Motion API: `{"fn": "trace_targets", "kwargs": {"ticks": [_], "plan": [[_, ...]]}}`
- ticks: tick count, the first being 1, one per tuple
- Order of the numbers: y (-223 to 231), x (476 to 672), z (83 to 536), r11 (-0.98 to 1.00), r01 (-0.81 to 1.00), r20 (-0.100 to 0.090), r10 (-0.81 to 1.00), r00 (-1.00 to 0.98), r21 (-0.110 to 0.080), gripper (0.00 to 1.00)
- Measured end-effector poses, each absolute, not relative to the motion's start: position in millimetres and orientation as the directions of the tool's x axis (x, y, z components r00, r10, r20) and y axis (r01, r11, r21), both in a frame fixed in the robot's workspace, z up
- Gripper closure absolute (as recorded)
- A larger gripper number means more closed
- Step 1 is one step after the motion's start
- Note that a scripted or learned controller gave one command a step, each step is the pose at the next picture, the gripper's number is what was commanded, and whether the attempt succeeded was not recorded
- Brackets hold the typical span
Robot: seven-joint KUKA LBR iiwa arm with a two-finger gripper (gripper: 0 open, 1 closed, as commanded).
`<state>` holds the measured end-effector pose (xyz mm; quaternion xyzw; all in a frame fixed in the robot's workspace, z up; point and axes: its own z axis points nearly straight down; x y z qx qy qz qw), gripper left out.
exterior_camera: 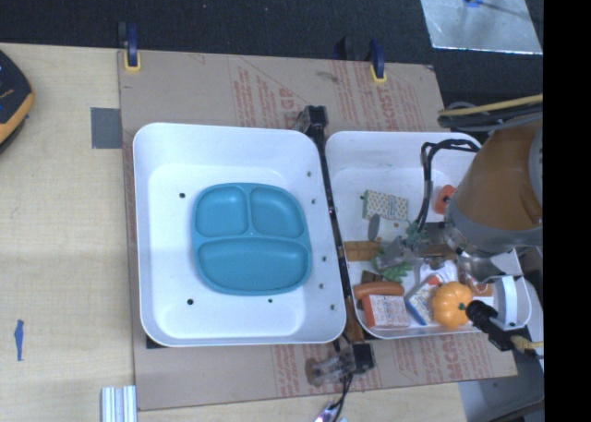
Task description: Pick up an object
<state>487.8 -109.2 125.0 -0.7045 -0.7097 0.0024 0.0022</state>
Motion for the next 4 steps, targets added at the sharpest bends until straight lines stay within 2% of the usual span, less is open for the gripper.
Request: {"fn": "trace_targets", "kwargs": {"ticks": [1,2,3,4], "plan": [[-92.2,481.1,90.4,0.005,1.000,0.002,1.000,-0.005,-0.006,0.00],[-144.7,554.0,92.8,0.005,1.000,-0.004,1.000,-0.005,0.005,0.00],[-126.1,489.8,92.7,0.008,1.000,-0.002,1.000,-0.008,0.005,0.00],[-166.5,559.5,92.6,0.008,1.000,0.001,1.000,-0.008,0.003,0.00]]}}
